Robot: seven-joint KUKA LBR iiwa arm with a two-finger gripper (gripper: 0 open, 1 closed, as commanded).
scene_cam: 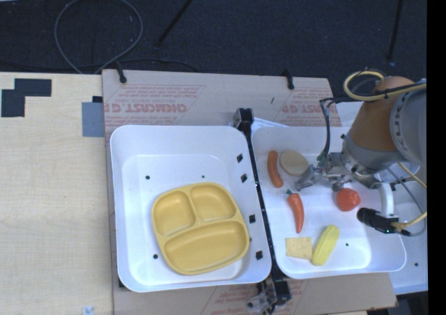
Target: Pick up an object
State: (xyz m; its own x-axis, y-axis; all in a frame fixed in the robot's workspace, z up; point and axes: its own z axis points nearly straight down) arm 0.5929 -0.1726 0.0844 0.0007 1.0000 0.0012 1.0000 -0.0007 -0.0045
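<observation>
Two white bins sit side by side on cardboard. Left bin [132, 153]: yellow divided plate [201, 226] toward its near right (bare floor along the far and left walls). Right bin [390, 258]: sausage [274, 168], tan disc [293, 162], carrot [297, 210], cheese slice [299, 247], corn cob [325, 244], tomato [347, 199]. Gripper [322, 178] is low over the bin's far middle, fingers apart, clasping nothing, between disc and tomato.

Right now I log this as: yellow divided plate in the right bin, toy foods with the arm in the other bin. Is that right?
Not quite. The camera view shows the yellow divided plate in the left bin, not the right one. The rest stands: the toy foods, such as the carrot, corn and tomato, lie in the other bin, where the arm reaches in.
</observation>
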